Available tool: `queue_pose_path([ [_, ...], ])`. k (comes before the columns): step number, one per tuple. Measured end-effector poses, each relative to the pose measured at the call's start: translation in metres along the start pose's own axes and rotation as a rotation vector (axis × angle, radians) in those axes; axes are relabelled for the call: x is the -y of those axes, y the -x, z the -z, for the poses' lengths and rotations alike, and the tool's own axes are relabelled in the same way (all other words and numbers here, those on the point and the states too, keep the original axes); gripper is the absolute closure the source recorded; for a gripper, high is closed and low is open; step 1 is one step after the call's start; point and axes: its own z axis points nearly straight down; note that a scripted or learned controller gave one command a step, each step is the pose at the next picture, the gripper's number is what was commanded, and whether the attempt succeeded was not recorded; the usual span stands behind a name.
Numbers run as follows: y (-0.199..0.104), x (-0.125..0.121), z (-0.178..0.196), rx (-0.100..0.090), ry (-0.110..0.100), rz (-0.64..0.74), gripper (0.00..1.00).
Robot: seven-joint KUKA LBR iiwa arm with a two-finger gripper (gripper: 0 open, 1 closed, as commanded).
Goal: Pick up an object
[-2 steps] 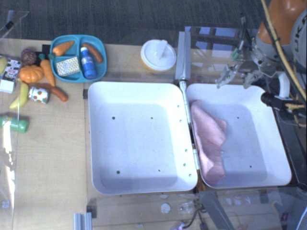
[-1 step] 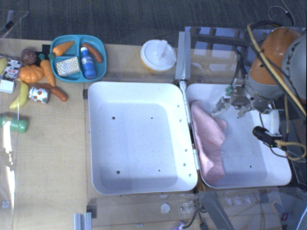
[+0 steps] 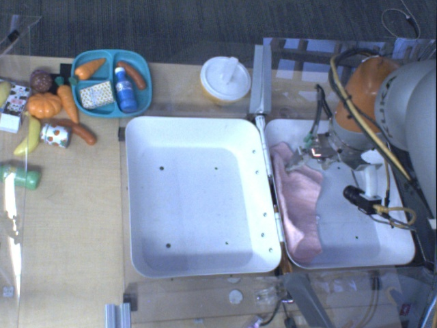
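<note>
Item: 1 pink cloth (image 3: 300, 207), crumpled along the left wall of the right bin (image 3: 382, 255). Gripper (image 3: 308, 154) at its upper end; jaws' state cannot be told. Risk: limp fabric may slip free.

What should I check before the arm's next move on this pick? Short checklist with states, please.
1. Target present: pink cloth lies in the right bin, along its left wall. Ok.
2. Gripper position: over the cloth's upper end. Ok.
3. Cloth between fingers: cannot tell.
4. Cloth free to lift: crumpled, part bunched against the wall; nothing lies on it. Ok.
5. Cable clearance: black lead loops low over the right bin beside the cloth; may snag. Not ok.
</note>
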Motion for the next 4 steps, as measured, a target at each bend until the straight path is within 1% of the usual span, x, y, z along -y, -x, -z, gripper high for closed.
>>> queue_pose_path([
  [1,0.019,0.04,0.001,0.001,0.001,0.078,0.0],
  [2,0.055,0.087,0.002,0.003,0.002,0.192,0.0],
  [3,0.084,0.135,0.002,0.005,0.002,0.249,0.0],
  [4,0.071,0.134,0.003,0.009,0.004,0.395,0.0],
])
